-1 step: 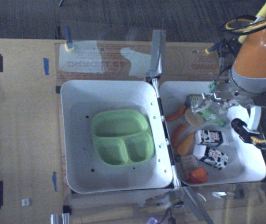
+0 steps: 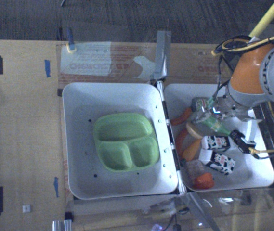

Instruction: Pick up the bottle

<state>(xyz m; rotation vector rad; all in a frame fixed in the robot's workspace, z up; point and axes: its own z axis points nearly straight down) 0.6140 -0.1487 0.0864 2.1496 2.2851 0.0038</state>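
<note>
A green translucent bottle lies in the right bin, near its middle, partly on top of a tan round item. My gripper hangs right over the bottle's upper end, reaching in from the right under the orange band of the arm. The wrist hides the spot where gripper and bottle meet.
A dark can lies just left of the gripper. Orange and red food pieces, two cow-patterned cartons and a red item crowd the right bin. A green divided plate sits in the left bin.
</note>
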